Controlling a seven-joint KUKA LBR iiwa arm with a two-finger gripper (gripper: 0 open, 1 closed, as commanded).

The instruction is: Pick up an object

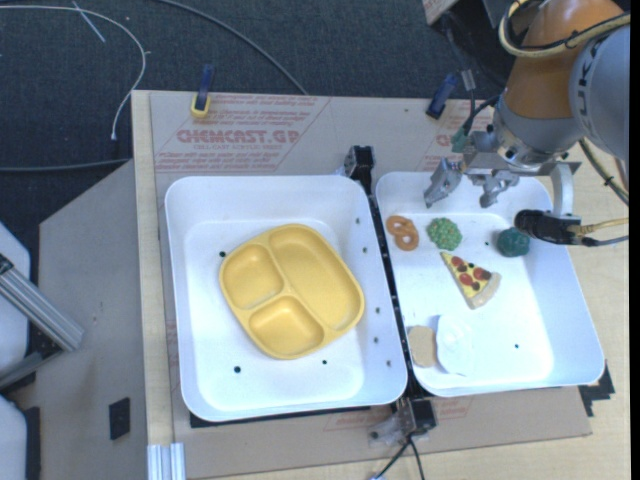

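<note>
Two fingers of the gripper (464,188) are seen spread apart and empty above the right bin (575,308), the approach step being judged in hand, with a green broccoli-like toy (444,233) just below them, for which a descent and closure would be required next.

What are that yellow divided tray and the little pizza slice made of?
The yellow tray looks like moulded plastic: one even colour, rounded compartment walls, a soft sheen. The pizza slice seems a toy, probably plastic or rubber, with flat painted-looking red toppings; the view is too small to settle which.
</note>
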